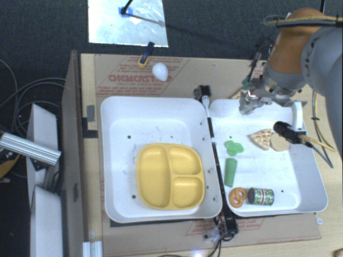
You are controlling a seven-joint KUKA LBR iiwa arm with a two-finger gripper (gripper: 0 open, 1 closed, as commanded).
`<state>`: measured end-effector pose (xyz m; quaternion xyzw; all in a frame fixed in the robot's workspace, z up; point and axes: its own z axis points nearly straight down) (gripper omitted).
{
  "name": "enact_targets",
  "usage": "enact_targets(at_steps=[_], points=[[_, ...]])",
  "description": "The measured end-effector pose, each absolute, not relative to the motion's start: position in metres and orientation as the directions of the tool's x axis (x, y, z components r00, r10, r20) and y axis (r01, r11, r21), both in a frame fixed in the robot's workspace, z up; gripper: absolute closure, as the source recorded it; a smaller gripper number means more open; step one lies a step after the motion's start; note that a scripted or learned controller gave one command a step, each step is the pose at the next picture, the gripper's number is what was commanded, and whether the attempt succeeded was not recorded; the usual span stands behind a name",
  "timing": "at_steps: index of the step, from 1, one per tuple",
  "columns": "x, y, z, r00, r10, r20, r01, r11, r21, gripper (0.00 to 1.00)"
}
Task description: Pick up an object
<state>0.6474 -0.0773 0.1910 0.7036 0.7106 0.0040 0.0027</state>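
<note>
Counting: one yellow tray, one can, one pretzel; claw state unclear.

So the arm is seen coming in from the right edge, up in the top-right part of the frame. A fat grey link is angled down and to the left, and the orange band is wrapped around it just above the wrist. Below that band a grey wrist section is tapered toward the metal pincer, which is pointed down and slightly left, low over the far end of the right-hand bin. Some thin cables are draped along the wrist's left side. The pincer's tips are too small and blurry here, so their spacing can't really be judged.
</note>
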Motion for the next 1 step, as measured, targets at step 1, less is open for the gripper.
enact_targets(at_steps=[1], points=[[0.6462,-0.0815,0.1851,-0.004,1.000,0.000,1.000,0.004,0.003,0.00]])
